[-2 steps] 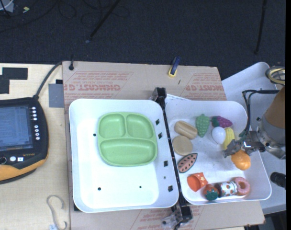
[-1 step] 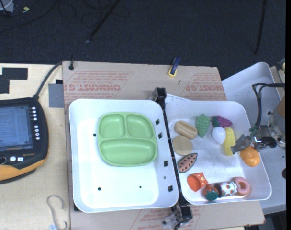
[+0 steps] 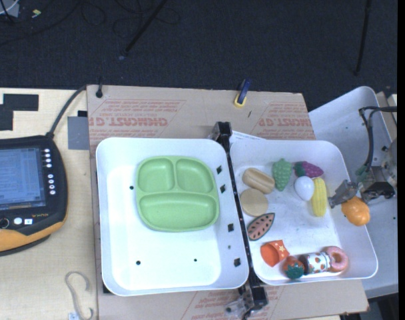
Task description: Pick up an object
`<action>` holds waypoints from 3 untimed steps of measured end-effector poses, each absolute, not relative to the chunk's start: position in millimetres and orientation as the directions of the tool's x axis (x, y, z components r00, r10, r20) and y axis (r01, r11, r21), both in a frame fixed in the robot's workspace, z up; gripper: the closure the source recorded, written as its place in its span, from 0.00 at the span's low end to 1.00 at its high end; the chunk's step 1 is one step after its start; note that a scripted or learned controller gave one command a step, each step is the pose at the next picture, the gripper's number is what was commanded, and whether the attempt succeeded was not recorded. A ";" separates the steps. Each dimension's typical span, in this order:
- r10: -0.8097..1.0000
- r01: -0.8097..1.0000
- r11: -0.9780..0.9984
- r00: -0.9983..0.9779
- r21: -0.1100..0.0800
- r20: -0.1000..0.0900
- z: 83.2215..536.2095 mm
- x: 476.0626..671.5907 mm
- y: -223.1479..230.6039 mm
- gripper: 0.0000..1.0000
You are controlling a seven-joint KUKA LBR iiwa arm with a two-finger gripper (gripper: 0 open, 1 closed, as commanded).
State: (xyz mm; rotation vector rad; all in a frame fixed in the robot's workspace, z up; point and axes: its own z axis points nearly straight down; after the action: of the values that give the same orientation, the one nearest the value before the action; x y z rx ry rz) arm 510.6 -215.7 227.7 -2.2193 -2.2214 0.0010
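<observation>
The gripper sits at the right bin's right rim, dark fingers angled in toward the yellow corn cob; whether they are apart or together I cannot tell, and nothing shows between them. Judging by that, the pick is not yet made and everything remains to do. The cob lies upright beside a white egg, near the rim. An orange fruit rests on the rim just beneath the gripper.
</observation>
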 end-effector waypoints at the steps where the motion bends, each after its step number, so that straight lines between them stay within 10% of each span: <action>1: 1.000 1.000 0.004 -0.004 -0.006 0.004 221.7 510.8 -168.8 1.00; 3: 1.000 1.000 0.006 -0.006 -0.005 0.003 222.7 527.9 -62.7 1.00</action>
State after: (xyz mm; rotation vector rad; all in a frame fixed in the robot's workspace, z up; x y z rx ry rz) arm 527.9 -62.7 222.7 -2.2108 -2.2238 0.0027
